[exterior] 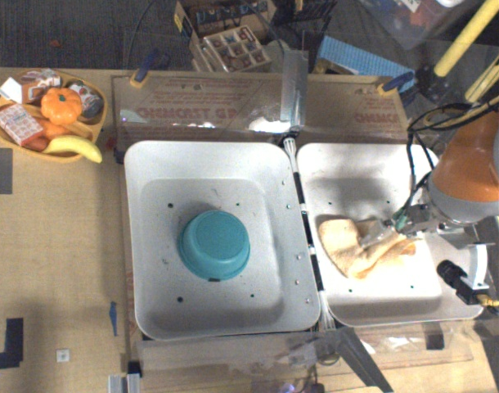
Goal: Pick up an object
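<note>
Fruit basket [47, 119] beside cardboard [202, 105]

Left bin [151, 178] stays open around the teal bowl [215, 245] (centred).

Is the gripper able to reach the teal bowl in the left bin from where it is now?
Probably yes: the teal bowl sits alone and uncovered, though the gripper is down over the tan object.

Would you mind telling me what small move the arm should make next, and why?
Probably a short, slow lift straight up. The claw sits low in the right bin, right on the tan bread-like object, so a small rise would show whether it comes along. The teal bowl in the left bin lies apart.
</note>
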`<state>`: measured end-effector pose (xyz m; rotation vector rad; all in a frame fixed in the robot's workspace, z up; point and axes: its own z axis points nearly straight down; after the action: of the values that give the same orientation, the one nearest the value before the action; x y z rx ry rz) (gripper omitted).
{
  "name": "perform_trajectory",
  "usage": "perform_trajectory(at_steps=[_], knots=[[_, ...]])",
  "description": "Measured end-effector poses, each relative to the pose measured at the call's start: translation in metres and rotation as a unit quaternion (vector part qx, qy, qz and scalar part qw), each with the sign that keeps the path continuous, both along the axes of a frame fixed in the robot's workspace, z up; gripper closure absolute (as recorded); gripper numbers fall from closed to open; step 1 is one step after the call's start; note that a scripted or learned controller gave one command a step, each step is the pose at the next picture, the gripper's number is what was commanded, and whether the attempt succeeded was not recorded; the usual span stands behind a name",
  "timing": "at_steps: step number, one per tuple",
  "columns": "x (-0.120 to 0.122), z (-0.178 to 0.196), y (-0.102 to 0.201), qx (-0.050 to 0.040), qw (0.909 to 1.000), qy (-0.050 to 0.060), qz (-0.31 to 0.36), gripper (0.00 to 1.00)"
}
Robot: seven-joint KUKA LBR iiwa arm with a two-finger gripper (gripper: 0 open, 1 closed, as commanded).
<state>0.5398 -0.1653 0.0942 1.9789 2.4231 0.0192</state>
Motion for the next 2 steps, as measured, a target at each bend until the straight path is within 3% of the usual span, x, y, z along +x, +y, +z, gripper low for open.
perform_trajectory(at_steps=[1,2], knots=[[0.0010,0.0111,-0.0018,-0.0004,1.0000,-0.003,-0.002,1.00],[0.0009,0.0112,-0.0022,-0.0007,1.0000,-0.003,-0.002,0.00]])
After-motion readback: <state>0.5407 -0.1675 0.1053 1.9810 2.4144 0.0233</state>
